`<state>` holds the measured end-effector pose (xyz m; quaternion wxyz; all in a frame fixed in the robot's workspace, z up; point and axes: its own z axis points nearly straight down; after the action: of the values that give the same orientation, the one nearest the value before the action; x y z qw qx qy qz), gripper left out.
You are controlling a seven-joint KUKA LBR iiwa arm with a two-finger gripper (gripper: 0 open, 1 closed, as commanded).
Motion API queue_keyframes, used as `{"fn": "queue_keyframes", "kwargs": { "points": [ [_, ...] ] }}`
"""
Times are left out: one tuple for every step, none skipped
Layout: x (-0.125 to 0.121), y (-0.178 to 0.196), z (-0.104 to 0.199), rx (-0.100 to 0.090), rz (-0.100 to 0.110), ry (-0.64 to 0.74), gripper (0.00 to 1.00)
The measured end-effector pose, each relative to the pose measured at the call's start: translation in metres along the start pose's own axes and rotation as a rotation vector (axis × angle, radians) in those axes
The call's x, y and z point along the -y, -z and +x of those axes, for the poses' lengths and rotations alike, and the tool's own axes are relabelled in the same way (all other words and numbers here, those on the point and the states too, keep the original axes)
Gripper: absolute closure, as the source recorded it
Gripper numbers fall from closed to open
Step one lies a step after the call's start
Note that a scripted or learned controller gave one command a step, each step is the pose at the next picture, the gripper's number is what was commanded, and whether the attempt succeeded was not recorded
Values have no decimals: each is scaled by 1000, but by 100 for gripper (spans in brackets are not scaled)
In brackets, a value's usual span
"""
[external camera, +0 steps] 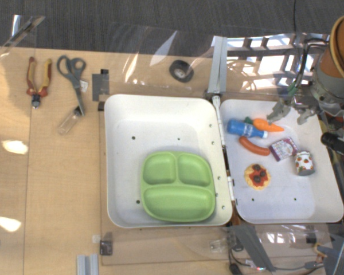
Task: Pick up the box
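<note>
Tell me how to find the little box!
Look in the right bin, the one with the toys, not the one with the green plate. The box lies near its middle, between the red sausage and the white mug. It alone is flat, purple and white.

Grey arm point(332, 87) w/ orange band at top right, dark cable alongside, ending in gripper point(291, 111) w/ two slim light-grey metal fingers.

I see a green divided plate point(178, 187) in the left bin point(120, 153). Near the table's point(46, 182) far left edge lie red pliers point(36, 80) and grey scissors point(73, 79), with a tape roll point(182, 70) further right.
</note>
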<state>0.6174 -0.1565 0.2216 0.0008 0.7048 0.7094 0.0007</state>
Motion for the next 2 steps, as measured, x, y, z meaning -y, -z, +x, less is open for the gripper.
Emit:
{"fn": "queue_keyframes", "kwargs": {
  "points": [
    [47, -122, -49, 1, -1, -31, 0],
    [-3, -135, -43, 2, -6, -38, 0]
  ]
}}
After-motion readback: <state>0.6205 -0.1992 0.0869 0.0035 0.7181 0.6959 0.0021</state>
